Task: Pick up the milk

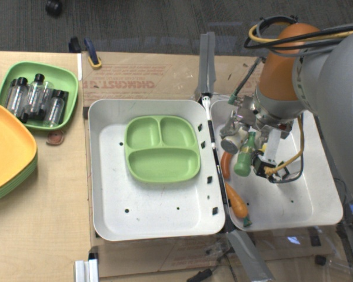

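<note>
In the near left corner of the right bin [306,207]: an orange carrot [236,203] is laid against the bin's left wall.
Red thing [225,163]: laid along the same wall, just beyond the carrot; its kind cannot be told.
Green bottle [243,160]: set just right of the red thing, directly beneath the hand.
Stack of plates [9,151]: orange on top, placed at the left edge of the table [41,239].
Left bin [106,216]: a green divided plate [162,148] is laid in its far half.
Hand [241,135]: lowered over the far left part of the right bin; whether it is apart or together cannot be told.
Milk: it cannot be picked out with certainty among the things crowded under the hand.
Green tray [66,80]: placed beyond the stack of plates, with small dark-capped bottles [35,98] laid in it.
</note>
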Action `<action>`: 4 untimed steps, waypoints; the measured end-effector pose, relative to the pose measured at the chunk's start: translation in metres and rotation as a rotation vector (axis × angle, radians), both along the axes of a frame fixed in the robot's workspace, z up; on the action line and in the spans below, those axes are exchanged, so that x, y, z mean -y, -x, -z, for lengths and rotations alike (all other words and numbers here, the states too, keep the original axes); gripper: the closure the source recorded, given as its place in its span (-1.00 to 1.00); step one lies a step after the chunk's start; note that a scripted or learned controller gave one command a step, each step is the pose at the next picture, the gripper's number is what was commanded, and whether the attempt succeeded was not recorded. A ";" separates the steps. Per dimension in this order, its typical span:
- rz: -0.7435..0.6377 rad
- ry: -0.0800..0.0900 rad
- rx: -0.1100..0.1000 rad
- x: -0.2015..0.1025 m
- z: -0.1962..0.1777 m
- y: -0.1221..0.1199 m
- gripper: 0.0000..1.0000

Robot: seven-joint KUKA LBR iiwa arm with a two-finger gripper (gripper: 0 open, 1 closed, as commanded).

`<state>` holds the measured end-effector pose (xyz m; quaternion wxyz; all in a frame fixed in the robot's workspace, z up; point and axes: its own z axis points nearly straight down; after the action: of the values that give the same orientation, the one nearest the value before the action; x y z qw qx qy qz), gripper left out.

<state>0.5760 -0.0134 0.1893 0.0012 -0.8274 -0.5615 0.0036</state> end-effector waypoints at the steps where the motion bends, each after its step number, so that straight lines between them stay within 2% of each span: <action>1: -0.097 0.000 0.003 0.017 -0.001 -0.051 1.00; 2: -0.193 -0.002 0.002 0.036 -0.037 0.058 1.00; 3: -0.476 -0.003 0.004 0.081 -0.016 -0.007 1.00; 4: -0.573 -0.005 0.003 0.113 0.014 0.052 1.00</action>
<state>0.5237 -0.1261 0.1750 0.0013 -0.6351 -0.7724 0.0010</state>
